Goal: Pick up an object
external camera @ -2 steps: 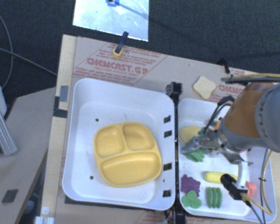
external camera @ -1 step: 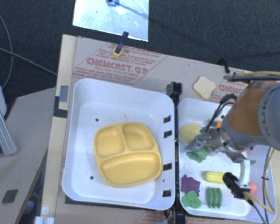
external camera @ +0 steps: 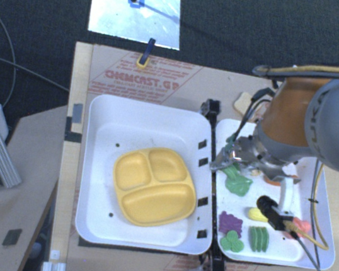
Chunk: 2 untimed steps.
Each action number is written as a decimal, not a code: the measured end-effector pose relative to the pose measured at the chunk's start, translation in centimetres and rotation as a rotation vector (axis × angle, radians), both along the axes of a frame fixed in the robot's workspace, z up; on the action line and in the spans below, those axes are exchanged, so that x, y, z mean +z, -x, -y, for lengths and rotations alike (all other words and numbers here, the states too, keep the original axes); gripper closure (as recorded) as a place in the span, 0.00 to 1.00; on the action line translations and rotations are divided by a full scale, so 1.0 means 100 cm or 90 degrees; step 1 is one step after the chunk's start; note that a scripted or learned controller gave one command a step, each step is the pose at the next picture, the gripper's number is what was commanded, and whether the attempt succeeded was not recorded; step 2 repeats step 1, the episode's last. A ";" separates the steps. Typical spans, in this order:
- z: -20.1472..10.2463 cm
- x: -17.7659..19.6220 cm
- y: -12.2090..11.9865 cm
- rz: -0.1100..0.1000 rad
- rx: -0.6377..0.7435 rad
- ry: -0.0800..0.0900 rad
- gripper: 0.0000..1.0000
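My gripper (external camera: 227, 162) hangs low over the left part of the right bin (external camera: 316, 250), close to the wall it shares with the other bin. A green toy (external camera: 237, 184) lies just below and to the right of it, touching or nearly touching its tip. Further down in the same bin lie a purple grape bunch (external camera: 230, 223), a green broccoli-like piece (external camera: 232, 242), a ribbed green piece (external camera: 258, 238) and a small yellow piece (external camera: 257, 213). An orange-pink piece (external camera: 300, 226) lies at the right. The arm's wrist hides the bin's upper part.
The left bin (external camera: 100, 152) holds a yellow divided plate (external camera: 154, 185). A black part with a cable (external camera: 272, 213) reaches across the right bin. Behind the bins, a blue and yellow tool (external camera: 146, 53) rests on the cardboard sheet (external camera: 146, 80).
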<state>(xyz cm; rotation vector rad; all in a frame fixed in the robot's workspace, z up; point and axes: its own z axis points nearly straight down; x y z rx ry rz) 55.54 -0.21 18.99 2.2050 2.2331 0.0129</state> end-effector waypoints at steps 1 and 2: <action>-0.051 0.071 -0.003 0.000 -0.001 0.000 1.00; -0.051 0.071 -0.003 0.000 -0.001 0.000 1.00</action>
